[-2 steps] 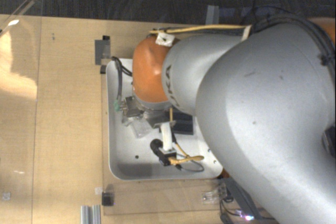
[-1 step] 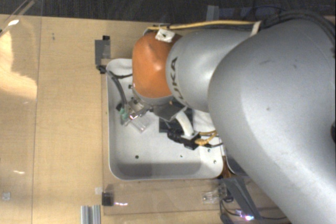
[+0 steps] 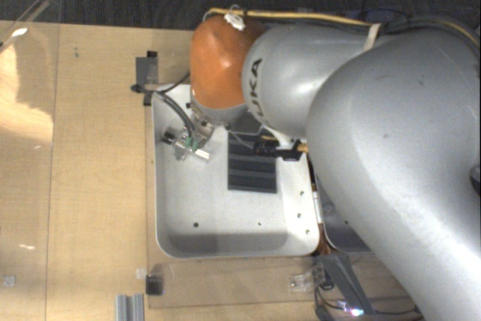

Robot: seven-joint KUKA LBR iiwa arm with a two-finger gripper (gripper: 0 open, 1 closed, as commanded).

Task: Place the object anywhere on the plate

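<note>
Bulk of my grey arm [image 3: 376,131] fills the right half of the frame, and its orange band [image 3: 216,64] sits near the top centre, over the upper edge of the white bin [image 3: 225,237]. My gripper [image 3: 188,140] hangs below that band, at the upper left of the bin, close to its left wall; it shows as a small tangle of pale metal and cable, and I cannot tell from up here how it is set or whether anything is in it. Just to the right of it, near the middle of the bin floor, lies a dark ribbed slab [image 3: 252,171], roughly square, its ridges running left to right across the frame. I take it for the plate or the object, but I cannot say which; nothing else that could be either one is plain to me, and much of the bin's right side lies under my own arm. If that slab is what matters, it lies to the right of and slightly below my gripper, near but apart from it, so I judge the coming move to be a short shift rightward. As for writing, the letters "UKA" [image 3: 255,90] read sideways on the grey casing beside the orange band, the rest of the maker's name hidden by the curve
</note>
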